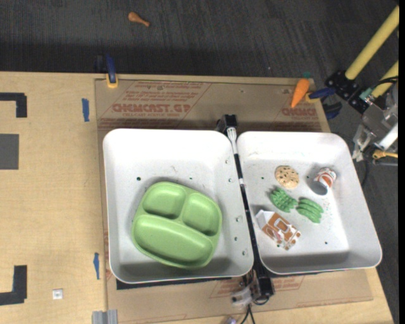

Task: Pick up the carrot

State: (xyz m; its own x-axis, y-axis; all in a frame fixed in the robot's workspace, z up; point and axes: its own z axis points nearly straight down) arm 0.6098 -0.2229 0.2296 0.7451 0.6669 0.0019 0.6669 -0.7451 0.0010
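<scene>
Gripper [373, 136] at far right edge of frame, beyond the right bin's [364, 248] upper right corner, largely cut off; whether open or closed cannot be told. Nothing seen held. Yellow padded bar [378, 39] slanting above it, clamped in dark fittings.

Right bin: round speckled cookie [286, 176] near centre; red-and-white cup-like item [324, 178] beside it, tipped, identity unclear; two green leafy pieces [295, 205] side by side below those; orange-and-white packet [279, 229], probably a toy snack box, at lower left, print too small to read.

Left bin [120, 158]: green divided plate [177, 223], three compartments, tilted, nothing in them.

Carrot [300, 92] outside both bins, on cardboard bench top [50, 209] above right bin's far rim, orange with green tip, well apart from gripper. Second small orange object [138, 19] on dark floor at top left, too small to identify.
</scene>
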